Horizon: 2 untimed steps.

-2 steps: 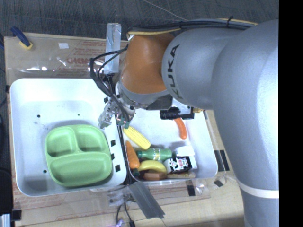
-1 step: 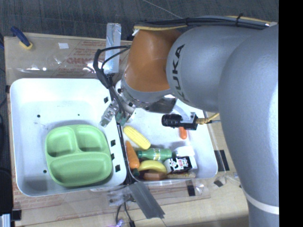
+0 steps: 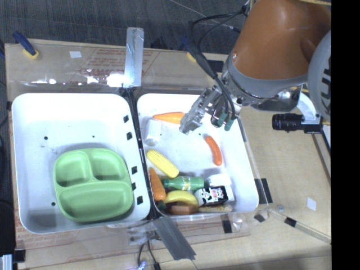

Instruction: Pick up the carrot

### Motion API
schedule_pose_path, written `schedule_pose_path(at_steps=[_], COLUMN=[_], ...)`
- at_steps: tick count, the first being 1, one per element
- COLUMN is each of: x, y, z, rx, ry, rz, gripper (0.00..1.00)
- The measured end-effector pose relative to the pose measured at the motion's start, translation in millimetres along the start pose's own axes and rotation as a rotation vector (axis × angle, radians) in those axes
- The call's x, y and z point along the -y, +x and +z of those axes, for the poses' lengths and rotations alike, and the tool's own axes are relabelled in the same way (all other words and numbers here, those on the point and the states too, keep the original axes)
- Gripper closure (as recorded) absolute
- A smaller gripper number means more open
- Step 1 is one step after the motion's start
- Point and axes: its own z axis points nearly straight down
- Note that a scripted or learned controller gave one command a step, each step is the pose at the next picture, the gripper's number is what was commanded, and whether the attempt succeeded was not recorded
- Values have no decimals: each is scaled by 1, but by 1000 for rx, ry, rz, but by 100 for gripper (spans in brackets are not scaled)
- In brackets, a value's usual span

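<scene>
Right bin: the landmark here; it holds all the loose food, and everything below is placed against it.
Left bin: sits beside the right bin across the centre divider and holds a green plate.
Arm: reaches over the right bin's far right corner.
Gripper: hangs low over the far part of the right bin, its tip just beside the carrot's right end; I cannot tell how its fingers stand.
Carrot: lies flat near the right bin's far wall, nothing gripping it.
Carrot's axis: runs along that far wall, thin tip toward the divider, thick end toward the gripper.
Lookalikes: a sausage near the right wall and another orange piece by the divider near a corn cob.
Risk: closing at the carrot's very end would likely squirt it away along the wall; grabbing a lookalike is the other likely slip.
</scene>
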Motion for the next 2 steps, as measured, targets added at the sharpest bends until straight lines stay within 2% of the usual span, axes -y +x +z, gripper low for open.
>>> schedule_pose_path(at_steps=[1, 2], x=[-2, -13], y=[2, -59], z=[5, 130], rx=[-10, -24], ry=[7, 15], rz=[-5, -50], gripper=[0, 0])
